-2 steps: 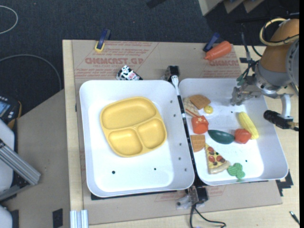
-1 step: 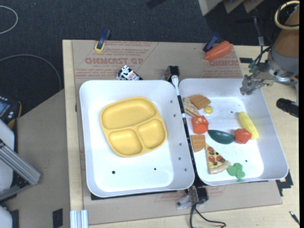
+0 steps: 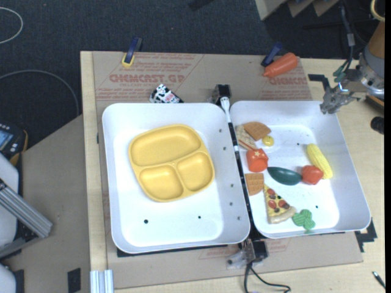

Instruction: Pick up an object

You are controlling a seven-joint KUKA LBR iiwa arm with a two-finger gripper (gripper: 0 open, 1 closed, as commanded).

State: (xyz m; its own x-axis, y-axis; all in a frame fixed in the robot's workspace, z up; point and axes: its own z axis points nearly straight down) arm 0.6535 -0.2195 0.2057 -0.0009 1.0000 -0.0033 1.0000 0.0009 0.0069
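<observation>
- Dark carpet surrounded the bench (image 3: 183, 72), a brown board bearing two shallow white bins side by side.
- Left bin (image 3: 122, 218) held a yellow divided plate (image 3: 171, 162), lying flat near its centre.
- Right bin (image 3: 348, 194) held the toy food: a toast slice (image 3: 256, 129), a red tomato (image 3: 257, 160), a dark green pepper (image 3: 284, 175), a second red piece (image 3: 311, 174) touching a corn cob (image 3: 319, 160), a pizza slice (image 3: 277, 204) and a green broccoli (image 3: 303, 218) near the front wall.
- An orange carrot (image 3: 281, 65) lay on the bench behind the right bin, outside both bins.
- Gripper (image 3: 333, 101) stood over the far right corner of the right bin, well apart from the toy food.
- Whether its fingers were spread or pressed together could not be told; nothing was seen between them.
</observation>
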